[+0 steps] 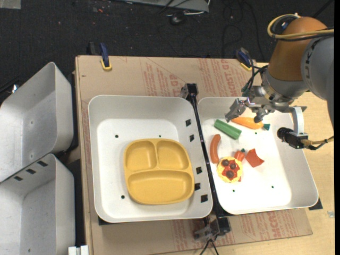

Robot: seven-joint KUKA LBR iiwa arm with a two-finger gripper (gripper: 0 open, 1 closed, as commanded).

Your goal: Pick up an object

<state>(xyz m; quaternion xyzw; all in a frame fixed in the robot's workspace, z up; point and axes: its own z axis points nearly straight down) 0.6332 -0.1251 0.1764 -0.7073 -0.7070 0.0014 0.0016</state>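
Hovering over the right bin, the gripper is spreading its fingers wide, holding nothing. An orange carrot is lying just beneath, touching a green block; closing could be nudging both aside.

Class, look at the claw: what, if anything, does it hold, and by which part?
Nothing is seen held. The claw hangs open above the carrot, with no object between its fingers.

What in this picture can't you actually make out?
- Camera view: part of the orange carrot-shaped toy lies under the end effector.
- Whether the end effector touches anything: hidden by its own grey body.
- The small yellow pizza-like toy with dark toppings: too small to identify.
- The grey arm: cut off at the right edge.
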